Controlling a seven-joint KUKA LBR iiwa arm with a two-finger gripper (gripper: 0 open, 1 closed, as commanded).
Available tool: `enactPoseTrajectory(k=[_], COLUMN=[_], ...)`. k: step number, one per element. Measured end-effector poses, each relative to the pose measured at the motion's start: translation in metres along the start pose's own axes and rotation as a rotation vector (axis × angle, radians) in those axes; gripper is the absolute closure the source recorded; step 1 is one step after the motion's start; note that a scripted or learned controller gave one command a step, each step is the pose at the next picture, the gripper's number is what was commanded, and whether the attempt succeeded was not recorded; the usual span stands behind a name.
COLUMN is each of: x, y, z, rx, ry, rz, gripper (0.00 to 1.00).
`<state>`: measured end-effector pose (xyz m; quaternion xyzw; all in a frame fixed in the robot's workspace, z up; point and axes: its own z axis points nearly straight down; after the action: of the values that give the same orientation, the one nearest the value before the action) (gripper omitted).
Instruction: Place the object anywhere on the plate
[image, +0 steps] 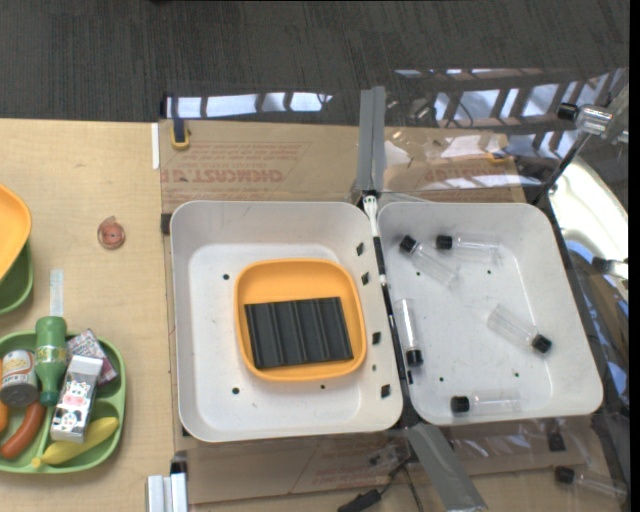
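An orange plate (298, 281) with rounded corners lies in the middle of the left white bin (200, 400). A dark grey ribbed rectangular block (300, 332) rests flat on the plate and covers most of its inner surface. The right white bin (570, 390) holds several clear tubes with black caps: one near the back left (425, 258), one in the middle right (518, 328), one at the front (485, 404). Another tube (408, 330) lies along that bin's left wall.
On the wooden bench at the left, a green tray (105, 440) carries toy food and a small bottle. An orange bowl (10, 235) pokes in at the left edge. Cardboard (260, 170) lies behind the bins, and a metal frame (480, 100) stands at the back right.
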<state>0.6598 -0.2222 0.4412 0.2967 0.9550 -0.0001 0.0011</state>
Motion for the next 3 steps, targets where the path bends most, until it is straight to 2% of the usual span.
enactPoseTrajectory(k=[1, 2, 3], x=[0.000, 0.030, 0.024], y=[0.000, -0.021, -0.002], z=[0.000, 0.038, 0.111], rx=[0.000, -0.001, -0.003], ry=[0.000, 0.001, 0.000], rz=[0.000, -0.453, -0.771], gripper=[0.00, 0.00, 0.00])
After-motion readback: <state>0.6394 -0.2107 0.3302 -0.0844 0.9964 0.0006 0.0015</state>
